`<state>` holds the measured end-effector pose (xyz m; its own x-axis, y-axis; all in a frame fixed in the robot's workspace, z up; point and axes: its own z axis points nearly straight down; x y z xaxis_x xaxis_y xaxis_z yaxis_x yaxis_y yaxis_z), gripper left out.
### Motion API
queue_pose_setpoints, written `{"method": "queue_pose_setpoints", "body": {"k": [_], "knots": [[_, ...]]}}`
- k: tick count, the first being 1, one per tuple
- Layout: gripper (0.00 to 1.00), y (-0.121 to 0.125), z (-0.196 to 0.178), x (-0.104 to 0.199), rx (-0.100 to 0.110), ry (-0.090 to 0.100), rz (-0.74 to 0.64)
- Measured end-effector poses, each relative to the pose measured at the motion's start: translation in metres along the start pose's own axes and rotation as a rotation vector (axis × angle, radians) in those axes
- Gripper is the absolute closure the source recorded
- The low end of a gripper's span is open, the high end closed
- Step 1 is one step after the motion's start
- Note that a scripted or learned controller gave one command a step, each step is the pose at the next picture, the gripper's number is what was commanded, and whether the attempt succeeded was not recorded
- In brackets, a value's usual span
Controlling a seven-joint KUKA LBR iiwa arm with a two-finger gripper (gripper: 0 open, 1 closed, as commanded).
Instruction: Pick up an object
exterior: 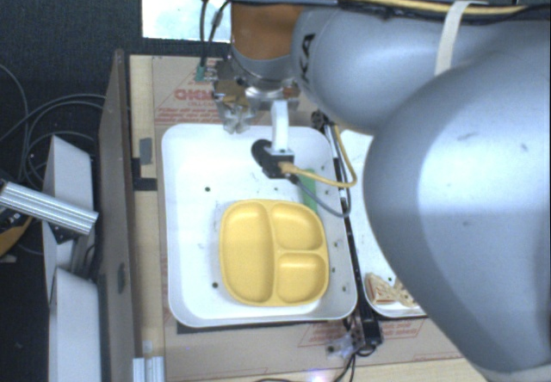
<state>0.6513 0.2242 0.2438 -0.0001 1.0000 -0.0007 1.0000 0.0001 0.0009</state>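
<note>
**Gripper poised over the left bin's far edge**

Dark bench, cables at left, two white bins (185, 200) side by side. Lying flat near the left bin's front edge: yellow divided plate (274, 251), free to lift. Hovering at the far edge: gripper (256, 118), fingers released, grasping nothing. Right bin mostly hidden by the arm (430, 113); green item behind the plate hard to identify

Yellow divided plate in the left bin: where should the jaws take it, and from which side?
Probably the rim, from straight above. The yellow divided plate lies flat, open side up, in the near half of the left bin, too wide to span. One jaw could drop into a compartment, the other outside the rim. The far edge, facing the gripper, looks best: bare bin floor lies beyond it.
</note>
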Motion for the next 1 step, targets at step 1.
{"method": "queue_pose_setpoints", "body": {"k": [1], "knots": [[0.0, -0.0003, -0.001, 0.0008, -0.001, 0.0, -0.002]]}}
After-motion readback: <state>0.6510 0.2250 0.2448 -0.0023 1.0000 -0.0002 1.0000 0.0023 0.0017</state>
